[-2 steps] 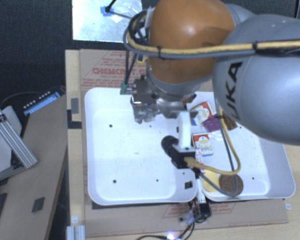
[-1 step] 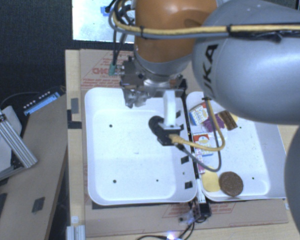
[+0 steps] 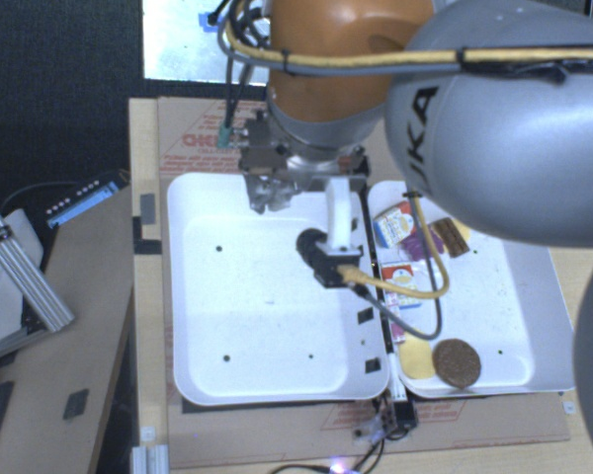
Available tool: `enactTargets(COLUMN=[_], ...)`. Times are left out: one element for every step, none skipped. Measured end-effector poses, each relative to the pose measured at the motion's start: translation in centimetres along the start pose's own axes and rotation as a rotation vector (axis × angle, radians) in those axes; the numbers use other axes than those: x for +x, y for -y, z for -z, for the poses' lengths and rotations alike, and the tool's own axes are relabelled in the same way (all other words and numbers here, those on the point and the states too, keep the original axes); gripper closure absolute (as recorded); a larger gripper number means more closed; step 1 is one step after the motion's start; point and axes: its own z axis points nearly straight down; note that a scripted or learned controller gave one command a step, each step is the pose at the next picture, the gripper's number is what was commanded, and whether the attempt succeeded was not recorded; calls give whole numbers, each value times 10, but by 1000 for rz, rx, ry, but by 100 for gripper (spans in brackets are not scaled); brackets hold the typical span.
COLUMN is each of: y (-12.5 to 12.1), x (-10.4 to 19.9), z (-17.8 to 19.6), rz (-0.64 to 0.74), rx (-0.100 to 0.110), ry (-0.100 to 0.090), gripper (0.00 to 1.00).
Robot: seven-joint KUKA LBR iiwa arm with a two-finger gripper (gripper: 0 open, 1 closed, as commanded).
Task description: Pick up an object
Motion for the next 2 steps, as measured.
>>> enactTargets(y=[13, -13], x=[-2, 0], z=[15, 30], rz=[0, -4], rx=[0, -2], ry=[0, -1], gripper=[100, 100])
